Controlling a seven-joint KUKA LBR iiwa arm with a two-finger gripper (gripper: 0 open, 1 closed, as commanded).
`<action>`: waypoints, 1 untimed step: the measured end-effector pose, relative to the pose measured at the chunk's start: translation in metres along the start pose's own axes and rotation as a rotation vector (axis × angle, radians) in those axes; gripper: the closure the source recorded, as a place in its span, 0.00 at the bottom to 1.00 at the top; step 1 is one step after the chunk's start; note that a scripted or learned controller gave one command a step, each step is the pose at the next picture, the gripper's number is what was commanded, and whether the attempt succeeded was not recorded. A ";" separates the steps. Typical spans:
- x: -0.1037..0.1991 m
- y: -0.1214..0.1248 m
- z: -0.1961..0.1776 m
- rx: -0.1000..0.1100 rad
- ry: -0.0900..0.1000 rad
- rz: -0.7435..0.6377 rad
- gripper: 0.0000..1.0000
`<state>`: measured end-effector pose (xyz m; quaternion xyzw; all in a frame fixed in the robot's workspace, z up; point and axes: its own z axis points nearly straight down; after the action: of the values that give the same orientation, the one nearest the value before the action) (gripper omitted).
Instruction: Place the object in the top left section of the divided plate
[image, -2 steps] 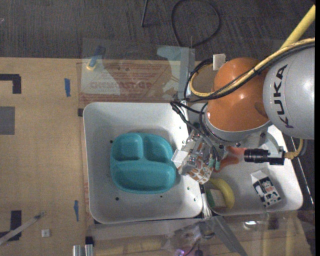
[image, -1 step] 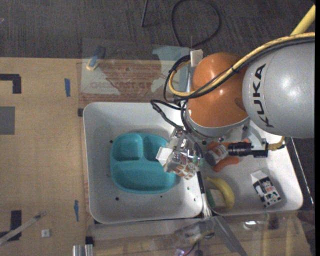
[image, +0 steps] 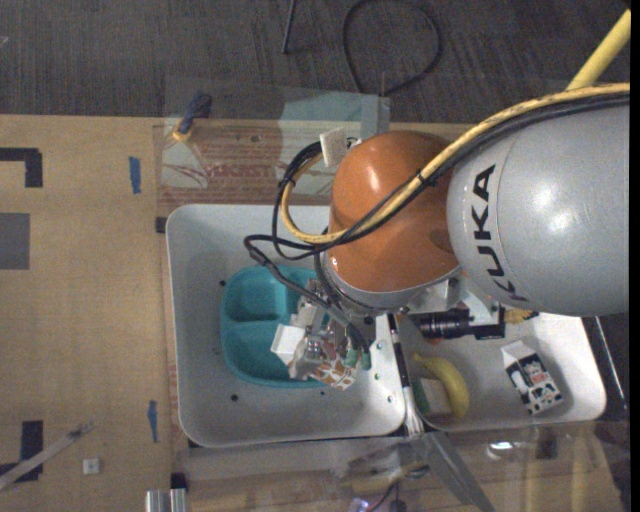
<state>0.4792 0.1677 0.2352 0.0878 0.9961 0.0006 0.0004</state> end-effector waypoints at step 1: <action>-0.013 -0.009 -0.104 -0.001 -0.003 0.139 1.00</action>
<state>0.4902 0.1561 0.3388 0.1566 0.9877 0.0008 0.0020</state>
